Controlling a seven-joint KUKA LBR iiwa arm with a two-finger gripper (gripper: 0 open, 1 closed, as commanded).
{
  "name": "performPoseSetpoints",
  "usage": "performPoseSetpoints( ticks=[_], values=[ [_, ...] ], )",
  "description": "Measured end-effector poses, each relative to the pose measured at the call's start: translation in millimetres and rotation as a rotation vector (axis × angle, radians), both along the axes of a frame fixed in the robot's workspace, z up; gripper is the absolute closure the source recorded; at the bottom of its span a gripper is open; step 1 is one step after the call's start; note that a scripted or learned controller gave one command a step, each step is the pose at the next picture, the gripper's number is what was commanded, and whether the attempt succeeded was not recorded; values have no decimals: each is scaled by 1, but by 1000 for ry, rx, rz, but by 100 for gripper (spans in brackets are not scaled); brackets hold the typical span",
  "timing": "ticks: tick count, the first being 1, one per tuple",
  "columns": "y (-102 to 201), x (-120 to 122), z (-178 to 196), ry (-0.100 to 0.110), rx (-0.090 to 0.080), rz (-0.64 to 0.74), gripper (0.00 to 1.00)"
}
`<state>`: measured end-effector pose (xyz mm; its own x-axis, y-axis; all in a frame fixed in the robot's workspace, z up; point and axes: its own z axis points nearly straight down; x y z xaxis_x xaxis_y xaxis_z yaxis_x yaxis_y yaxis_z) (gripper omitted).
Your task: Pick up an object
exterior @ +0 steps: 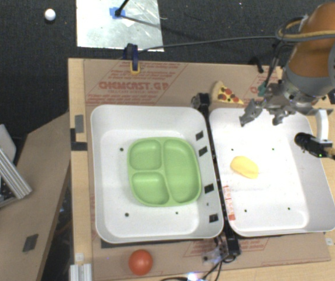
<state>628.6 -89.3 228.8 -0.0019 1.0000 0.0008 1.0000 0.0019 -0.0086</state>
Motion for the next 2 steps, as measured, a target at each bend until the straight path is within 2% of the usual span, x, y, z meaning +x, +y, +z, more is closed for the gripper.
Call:
performPoseSetpoints(
  ticks=[1,2],
  values=[
    [0,2,5,-10,-1,2,0],
    [2,3,-36,-7,-1,0,0]
  ],
)
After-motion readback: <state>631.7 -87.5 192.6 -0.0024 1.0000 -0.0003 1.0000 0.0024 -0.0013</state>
